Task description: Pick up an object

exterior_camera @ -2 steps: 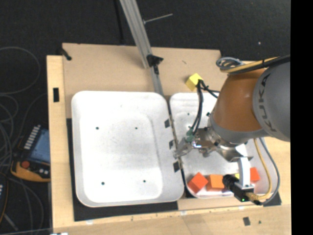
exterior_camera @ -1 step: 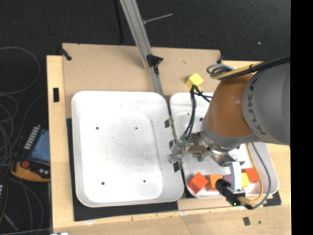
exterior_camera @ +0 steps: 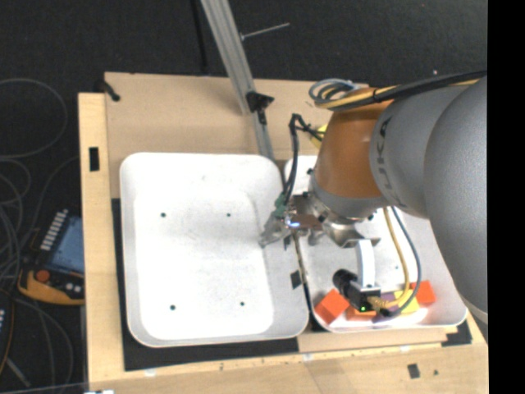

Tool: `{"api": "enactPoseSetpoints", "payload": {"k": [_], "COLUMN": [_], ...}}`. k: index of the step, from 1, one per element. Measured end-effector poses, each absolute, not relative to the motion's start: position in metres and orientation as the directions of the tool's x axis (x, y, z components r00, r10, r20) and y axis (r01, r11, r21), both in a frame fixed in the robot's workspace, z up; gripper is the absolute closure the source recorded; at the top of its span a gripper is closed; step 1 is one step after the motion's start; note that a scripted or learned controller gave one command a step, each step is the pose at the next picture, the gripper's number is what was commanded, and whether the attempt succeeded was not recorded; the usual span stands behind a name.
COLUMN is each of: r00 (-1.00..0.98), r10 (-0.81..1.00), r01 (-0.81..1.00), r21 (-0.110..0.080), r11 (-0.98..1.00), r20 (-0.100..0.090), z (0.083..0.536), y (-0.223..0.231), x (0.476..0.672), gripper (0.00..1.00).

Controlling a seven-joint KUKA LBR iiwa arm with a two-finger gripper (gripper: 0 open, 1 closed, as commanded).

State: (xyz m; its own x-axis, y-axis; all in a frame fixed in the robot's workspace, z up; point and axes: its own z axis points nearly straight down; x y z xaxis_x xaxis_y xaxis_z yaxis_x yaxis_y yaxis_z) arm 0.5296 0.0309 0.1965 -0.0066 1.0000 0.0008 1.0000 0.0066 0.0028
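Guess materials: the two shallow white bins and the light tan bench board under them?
Shallow white bins: likely moulded plastic, matte, judging by rounded corners and smooth uniform surface. Light tan bench board: looks like raw wood or fibreboard, flat unglossy tan face; grain too blurred to tell which.

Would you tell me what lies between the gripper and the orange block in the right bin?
In the camera view, white bin floor and a small black piece lie between the gripper and the orange block.

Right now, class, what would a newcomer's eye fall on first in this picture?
The big grey arm with its orange band fills the right side, bending down over the right bin. Below it, orange blocks lie near that bin's front edge. The left bin spreads white beside it.
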Motion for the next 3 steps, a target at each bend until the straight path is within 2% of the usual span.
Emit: {"api": "enactPoseSetpoints", "payload": {"k": [1, 2, 3], "r00": [0.006, 0.006, -0.005], "r10": [1.0, 1.0, 1.0], "r01": [1.0, 1.0, 1.0], "r21": [0.011, -0.003, -0.003], "r11": [-0.005, -0.006, 0.005], "r20": [-0.005, -0.003, 0.0], "z": [0.289, 0.254, 0.208], "y": [-0.056, -0.099, -0.056], "x": [0.562, 0.512, 0.525], "gripper": [0.0, 0.0, 0.0]}}
